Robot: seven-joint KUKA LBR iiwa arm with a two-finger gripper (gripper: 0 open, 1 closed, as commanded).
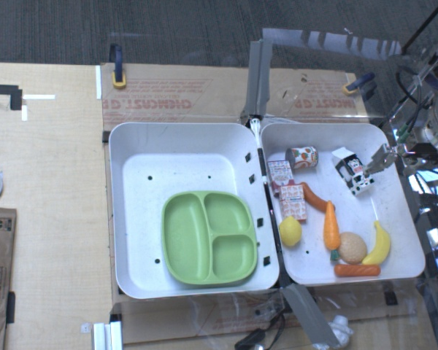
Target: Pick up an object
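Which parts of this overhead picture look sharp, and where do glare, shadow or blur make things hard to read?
Camera view: even, soft lighting; the green tray and the banana are crisp with faint shadows. The white bin walls are bright, nearly washed out. The hand at the right bin is small and slightly blurred, so its fingers are hard to read.

The right bin (394,195) held a lemon (290,232) by its left wall, two small cartons (287,188) above it, a tilted can (301,157) near the back wall, two carrots (331,227), a banana (380,244) at the right, and a tan ball (352,247) near the front edge.
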